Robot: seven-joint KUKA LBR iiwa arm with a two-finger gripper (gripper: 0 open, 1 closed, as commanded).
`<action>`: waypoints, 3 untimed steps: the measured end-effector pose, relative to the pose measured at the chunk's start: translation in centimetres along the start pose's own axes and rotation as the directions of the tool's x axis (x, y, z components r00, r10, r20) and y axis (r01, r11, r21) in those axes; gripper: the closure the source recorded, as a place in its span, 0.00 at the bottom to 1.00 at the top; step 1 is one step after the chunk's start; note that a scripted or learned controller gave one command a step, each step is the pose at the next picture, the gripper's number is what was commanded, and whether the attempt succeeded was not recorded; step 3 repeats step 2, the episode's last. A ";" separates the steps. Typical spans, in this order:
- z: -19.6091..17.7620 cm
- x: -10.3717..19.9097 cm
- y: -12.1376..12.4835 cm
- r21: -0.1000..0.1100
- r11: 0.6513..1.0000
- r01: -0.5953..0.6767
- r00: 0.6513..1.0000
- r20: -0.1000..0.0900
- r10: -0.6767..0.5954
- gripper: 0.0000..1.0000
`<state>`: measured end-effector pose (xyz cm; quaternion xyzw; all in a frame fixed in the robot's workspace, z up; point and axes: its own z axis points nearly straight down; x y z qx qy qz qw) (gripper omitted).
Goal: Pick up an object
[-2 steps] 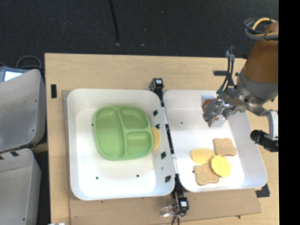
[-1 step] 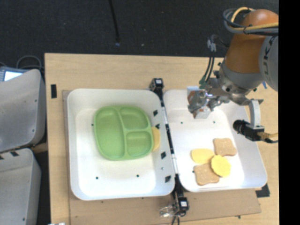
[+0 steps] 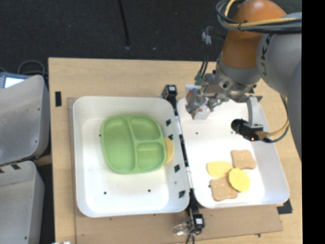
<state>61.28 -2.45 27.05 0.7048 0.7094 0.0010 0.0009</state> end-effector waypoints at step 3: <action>0.7 9.1 3.2 0.001 1.000 -0.001 1.000 0.001 0.001 1.00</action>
